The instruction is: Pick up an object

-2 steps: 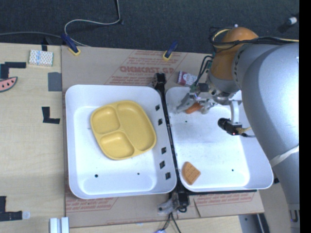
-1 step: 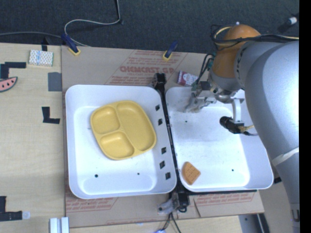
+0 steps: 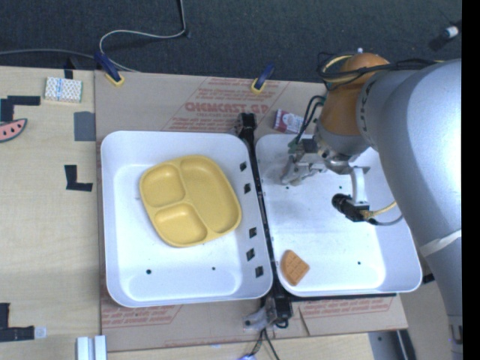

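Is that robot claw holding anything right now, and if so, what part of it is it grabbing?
Nothing is held. The gripper is down in the right bin with nothing between its fingers; the biscuit lies apart near the front.

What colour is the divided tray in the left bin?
Yellow; the divided tray shows clearly in the camera view.

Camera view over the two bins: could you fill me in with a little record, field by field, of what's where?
left bin: holds a yellow divided plate, three compartments, lying flat
right bin: holds a small orange cracker-like piece near its front left corner
arm: grey with orange band, reaching in from the right
gripper: over the back left part of the right bin, apart from the orange piece
held object: none seen between the fingers
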Robot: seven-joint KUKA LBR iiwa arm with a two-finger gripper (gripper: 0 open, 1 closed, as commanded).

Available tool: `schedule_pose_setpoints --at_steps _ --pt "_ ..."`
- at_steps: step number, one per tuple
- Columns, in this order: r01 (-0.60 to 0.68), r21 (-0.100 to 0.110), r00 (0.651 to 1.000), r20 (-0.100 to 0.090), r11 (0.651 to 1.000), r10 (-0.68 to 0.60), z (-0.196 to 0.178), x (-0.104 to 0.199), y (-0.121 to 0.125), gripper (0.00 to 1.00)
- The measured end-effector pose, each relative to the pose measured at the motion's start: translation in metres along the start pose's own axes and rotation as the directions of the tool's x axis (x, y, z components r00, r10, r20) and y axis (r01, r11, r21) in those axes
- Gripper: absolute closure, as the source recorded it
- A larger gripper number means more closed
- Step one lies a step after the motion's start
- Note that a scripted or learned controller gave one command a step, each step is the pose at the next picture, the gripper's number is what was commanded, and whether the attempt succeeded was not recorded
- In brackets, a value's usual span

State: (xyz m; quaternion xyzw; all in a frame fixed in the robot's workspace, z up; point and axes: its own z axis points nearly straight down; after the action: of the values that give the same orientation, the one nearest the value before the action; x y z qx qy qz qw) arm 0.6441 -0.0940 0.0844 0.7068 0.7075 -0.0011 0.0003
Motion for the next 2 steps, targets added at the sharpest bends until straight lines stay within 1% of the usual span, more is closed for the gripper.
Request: schedule_pose_setpoints --at_steps 1,2 --pt "0.0 0.001 1.0 0.001 1.0 0.0 -0.01 0.0 0.0 1.0" --pt "-0.002 -0.004 1.0 0.0 1.0 0.002 -0.002 -0.054 -0.081 1.0"
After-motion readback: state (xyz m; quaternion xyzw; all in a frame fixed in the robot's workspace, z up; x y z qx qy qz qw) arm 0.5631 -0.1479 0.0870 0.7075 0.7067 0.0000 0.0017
